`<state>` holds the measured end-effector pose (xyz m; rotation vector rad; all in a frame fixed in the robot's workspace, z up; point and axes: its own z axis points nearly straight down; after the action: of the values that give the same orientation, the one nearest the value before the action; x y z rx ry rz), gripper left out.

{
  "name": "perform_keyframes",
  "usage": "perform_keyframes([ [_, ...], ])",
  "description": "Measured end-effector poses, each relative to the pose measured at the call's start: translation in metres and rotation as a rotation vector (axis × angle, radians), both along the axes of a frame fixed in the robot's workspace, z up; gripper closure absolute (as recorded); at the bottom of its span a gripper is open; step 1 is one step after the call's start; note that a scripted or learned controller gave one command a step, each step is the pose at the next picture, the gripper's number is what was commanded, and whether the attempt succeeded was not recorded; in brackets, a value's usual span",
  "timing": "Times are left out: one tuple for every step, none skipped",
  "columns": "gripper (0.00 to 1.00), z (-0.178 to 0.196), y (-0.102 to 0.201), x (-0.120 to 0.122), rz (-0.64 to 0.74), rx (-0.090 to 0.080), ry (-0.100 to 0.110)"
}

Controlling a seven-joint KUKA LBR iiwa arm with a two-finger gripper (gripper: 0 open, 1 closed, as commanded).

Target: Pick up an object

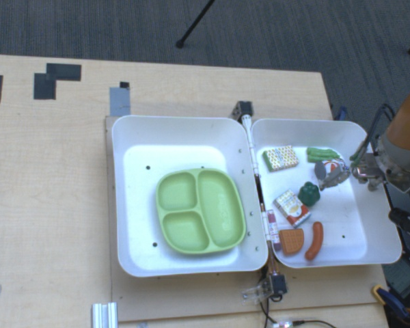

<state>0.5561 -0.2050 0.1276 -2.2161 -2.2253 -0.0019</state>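
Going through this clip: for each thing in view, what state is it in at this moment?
Green divided plate: flat in the left bin.
Patterned packet: flat in the right bin.
Green vegetable: lying by the far wall.
Dark green piece: beside the small carton.
Orange slice: flat, near corner.
Sausage: lying flat.
Gripper: low over the right bin, grip unclear.

Pale green tray (201, 210), white bins (133, 203)

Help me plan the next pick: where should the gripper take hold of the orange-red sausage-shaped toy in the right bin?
Grip the orange-red sausage toy across its narrow middle, descending from above. It lies flat, long and slim, with bare floor of the right white bin on its right.
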Motion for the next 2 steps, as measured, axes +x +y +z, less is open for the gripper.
perform_keyframes([
  [0.0, -0.043, 0.034, -0.047, -0.002, -0.002, -0.003],
  [0.0, -0.037, 0.073, -0.065, -0.018, -0.034, -0.031],
])
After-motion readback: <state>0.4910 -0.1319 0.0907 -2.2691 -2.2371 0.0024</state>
